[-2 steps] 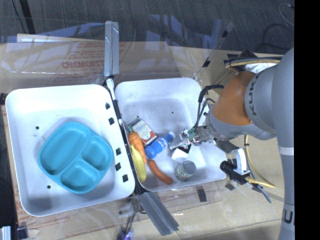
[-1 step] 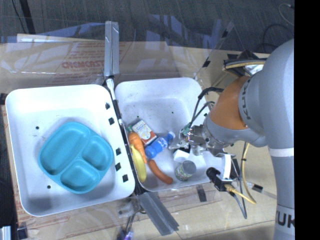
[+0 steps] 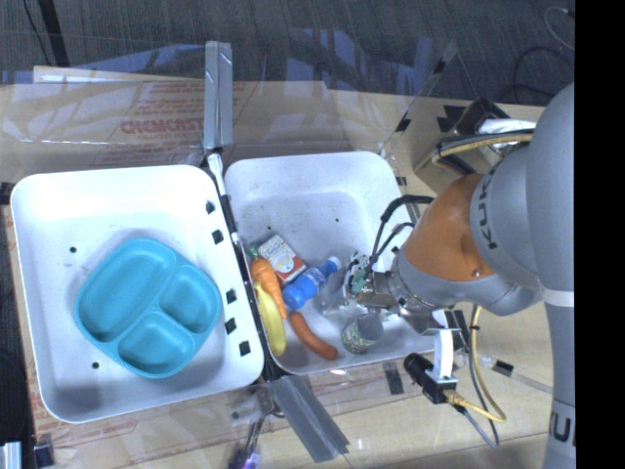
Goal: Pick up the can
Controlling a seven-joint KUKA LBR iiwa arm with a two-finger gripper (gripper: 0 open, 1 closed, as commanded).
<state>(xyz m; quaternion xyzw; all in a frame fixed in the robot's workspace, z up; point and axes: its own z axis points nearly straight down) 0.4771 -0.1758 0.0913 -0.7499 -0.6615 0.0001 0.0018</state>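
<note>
Right bin (image 3: 293,179): can (image 3: 362,333) upright.

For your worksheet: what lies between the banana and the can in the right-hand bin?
In the camera view, an orange sausage-shaped toy lies between the banana and the can.

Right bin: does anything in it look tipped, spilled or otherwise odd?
Nothing spilled. The small grey metal can lies on its side near the shallow white right bin's front edge, just below the end effector. The clear plastic bottle with a blue cap also lies flat beside it.
</note>
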